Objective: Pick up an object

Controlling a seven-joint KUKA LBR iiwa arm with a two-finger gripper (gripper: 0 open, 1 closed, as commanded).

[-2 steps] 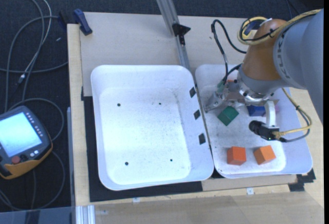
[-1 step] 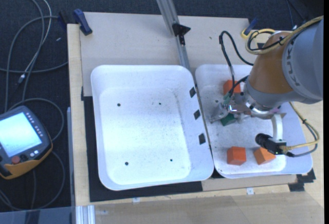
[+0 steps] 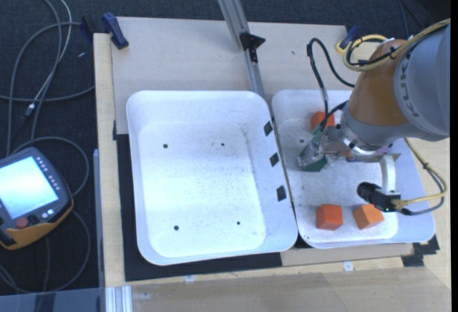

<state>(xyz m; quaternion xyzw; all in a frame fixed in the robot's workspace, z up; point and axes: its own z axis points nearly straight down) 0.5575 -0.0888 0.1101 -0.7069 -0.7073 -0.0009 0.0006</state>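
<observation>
My gripper (image 3: 311,154) is low inside the right bin (image 3: 290,114), near its left-middle part, with the grey arm and its orange band (image 3: 372,96) coming in from the right. A small dark green object (image 3: 315,164) lies right under and against the gripper's tip; whether it is gripped cannot be seen. An orange block (image 3: 319,119) sits just behind the gripper, partly hidden by the wrist. Two more orange blocks (image 3: 329,217) (image 3: 368,216) rest side by side near the bin's front edge.
The left bin (image 3: 143,114) stands beside the right one, with black clips (image 3: 273,159) along the shared edge. A metal pole (image 3: 229,3) slants over the bench's back. A black cable and connector (image 3: 372,194) hang off the wrist over the right bin.
</observation>
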